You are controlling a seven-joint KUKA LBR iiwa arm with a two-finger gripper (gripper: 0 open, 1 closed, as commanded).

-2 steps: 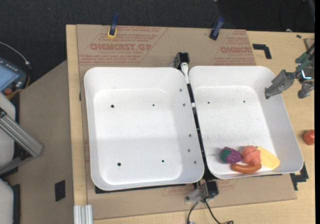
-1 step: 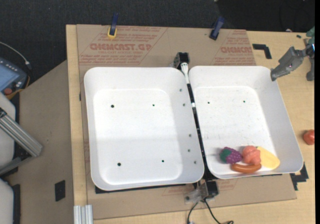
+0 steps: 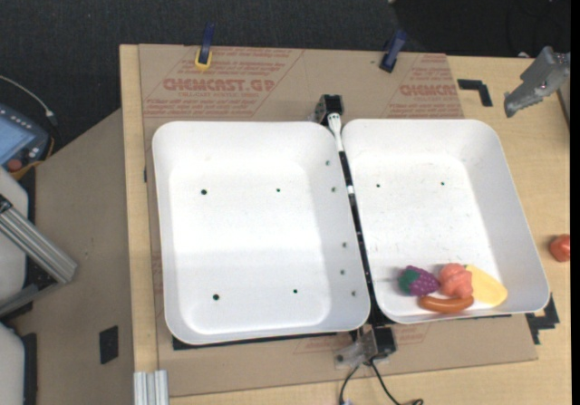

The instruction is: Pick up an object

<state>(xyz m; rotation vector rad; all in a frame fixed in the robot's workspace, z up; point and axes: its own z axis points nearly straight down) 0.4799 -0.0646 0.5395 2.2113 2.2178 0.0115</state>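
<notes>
1. Cable and a small black clamp (image 3: 376,342) sit at the bottom centre of the frame, on the near edge of the cardboard sheet (image 3: 272,77) that lies under both bins.
2. Just above that, in the lower right corner of the right bin (image 3: 426,195), the toys lie huddled together. A purple grape bunch (image 3: 419,281) is on the left, with an orange-red lumpy toy (image 3: 457,280) touching it. A yellow piece (image 3: 489,287) lies against the bin's right wall. An orange sausage-shaped toy (image 3: 446,303) lies along the front of them, close to the near rim.
3. The left bin (image 3: 245,231) fills the middle left of the frame, with a few dark dots on its white floor.
4. A black strip (image 3: 349,204) runs between the two bins from bottom to top, where their rims meet.
5. At the right edge of the frame, outside the right bin, is a small orange thing (image 3: 560,247). I cannot tell what it is.
6. Farther back, two blue clips grip the top edge of the cardboard. One (image 3: 207,45) is at the upper left with a yellow part, the other (image 3: 393,50) at the upper centre.
7. The gripper (image 3: 539,86) hangs at the upper right of the frame, outside the right bin and well apart from the toys. Whether the claw is spread or pressed together I cannot tell.
</notes>
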